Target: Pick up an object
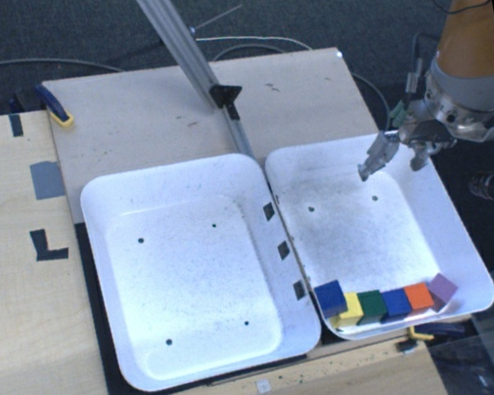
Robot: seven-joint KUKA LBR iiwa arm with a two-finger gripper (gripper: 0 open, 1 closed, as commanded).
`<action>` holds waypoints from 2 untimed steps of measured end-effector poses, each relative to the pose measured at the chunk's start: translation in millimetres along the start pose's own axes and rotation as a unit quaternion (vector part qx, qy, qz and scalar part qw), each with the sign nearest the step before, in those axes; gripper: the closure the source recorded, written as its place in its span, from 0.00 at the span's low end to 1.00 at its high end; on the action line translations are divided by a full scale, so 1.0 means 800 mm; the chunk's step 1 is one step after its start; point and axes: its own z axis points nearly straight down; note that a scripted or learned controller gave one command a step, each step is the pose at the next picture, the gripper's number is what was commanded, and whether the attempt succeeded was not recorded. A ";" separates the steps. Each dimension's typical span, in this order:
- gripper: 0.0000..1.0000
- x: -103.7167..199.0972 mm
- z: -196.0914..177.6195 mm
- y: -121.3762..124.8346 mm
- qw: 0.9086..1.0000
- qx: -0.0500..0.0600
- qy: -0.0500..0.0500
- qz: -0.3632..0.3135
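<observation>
Several small blocks lie in a row along the front edge of the right bin: a blue block, a yellow one, a green one, a second blue one, an orange one and a purple one. My gripper hangs over the bin's far right corner, well behind the blocks. Its two fingers are spread apart, open, with nothing between them.
The left bin sits beside the right one, with a dark divider strip between them. A slanted aluminium post rises behind the bins. Clamps sit at the board's far left corner and front edge.
</observation>
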 end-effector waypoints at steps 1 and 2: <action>0.00 0.074 0.084 -0.030 1.000 0.004 0.002 -0.002; 1.00 0.069 0.067 -0.028 1.000 0.001 0.000 0.000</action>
